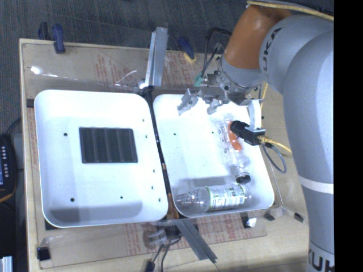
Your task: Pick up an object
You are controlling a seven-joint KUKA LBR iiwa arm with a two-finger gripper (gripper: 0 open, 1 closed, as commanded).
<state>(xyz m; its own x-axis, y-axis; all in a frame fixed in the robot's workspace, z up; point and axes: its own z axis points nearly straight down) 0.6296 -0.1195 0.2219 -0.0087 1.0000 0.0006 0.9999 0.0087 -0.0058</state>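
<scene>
My gripper (201, 104) hovers over the far end of the right bin (187, 163), open, with bare white bin floor showing between its fingers. A clear bottle with an orange label (234, 146) and a black cap lies along the bin's right wall, just right of and nearer than the gripper. A second clear bottle with a pale label (212, 198) lies on its side against the near wall. In the left bin (51, 152) a dark grey ribbed slab (108, 145) lies flat.
A metal divider post (155, 58) stands at the far edge between the bins. The grey arm with its orange band (249, 35) covers the right side. A black cable fitting (245, 131) and yellow wire hang over the right bin's right wall.
</scene>
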